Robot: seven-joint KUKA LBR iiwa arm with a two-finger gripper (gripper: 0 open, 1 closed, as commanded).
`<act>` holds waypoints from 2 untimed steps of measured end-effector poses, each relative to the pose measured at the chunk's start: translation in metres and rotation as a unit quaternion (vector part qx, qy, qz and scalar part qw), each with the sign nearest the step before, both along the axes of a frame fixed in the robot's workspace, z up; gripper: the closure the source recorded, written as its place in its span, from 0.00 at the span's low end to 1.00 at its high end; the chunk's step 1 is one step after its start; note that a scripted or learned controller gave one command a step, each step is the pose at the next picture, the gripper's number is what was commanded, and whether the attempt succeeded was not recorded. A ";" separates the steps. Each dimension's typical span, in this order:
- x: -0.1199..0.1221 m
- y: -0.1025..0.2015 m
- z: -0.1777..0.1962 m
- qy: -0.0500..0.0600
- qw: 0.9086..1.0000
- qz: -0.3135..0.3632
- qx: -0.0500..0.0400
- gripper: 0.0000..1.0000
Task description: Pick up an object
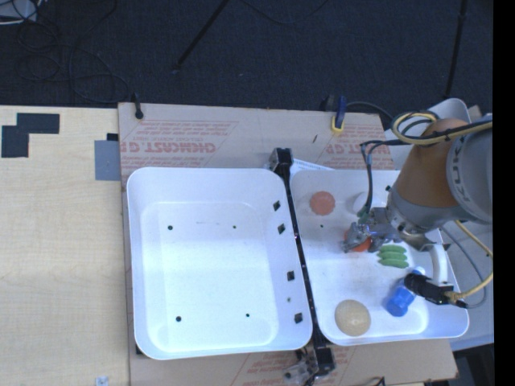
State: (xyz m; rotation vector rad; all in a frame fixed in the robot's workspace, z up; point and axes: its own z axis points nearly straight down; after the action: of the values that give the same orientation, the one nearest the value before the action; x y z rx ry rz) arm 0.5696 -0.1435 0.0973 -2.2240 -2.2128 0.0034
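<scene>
We lower the grey two-finger gripper [360, 238] into the right white plastic bin [322, 296], just beside a green ridged object [393, 256] near its right edge. Whether its fingers are parted, we cannot tell; we should centre over the object before closing.

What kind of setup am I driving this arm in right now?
Probably a robotics lab bin-picking bench: two shallow white bins, left bin and right bin, sit on cardboard, loose cables trail on dark carpet behind, and small test objects lie near the tool.
</scene>
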 end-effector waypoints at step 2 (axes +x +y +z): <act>0.003 0.119 0.174 -0.003 1.000 0.004 0.000 1.00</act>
State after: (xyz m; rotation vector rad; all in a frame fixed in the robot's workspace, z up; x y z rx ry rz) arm 0.5723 -0.0248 0.2713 -2.2178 -2.2245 -0.0026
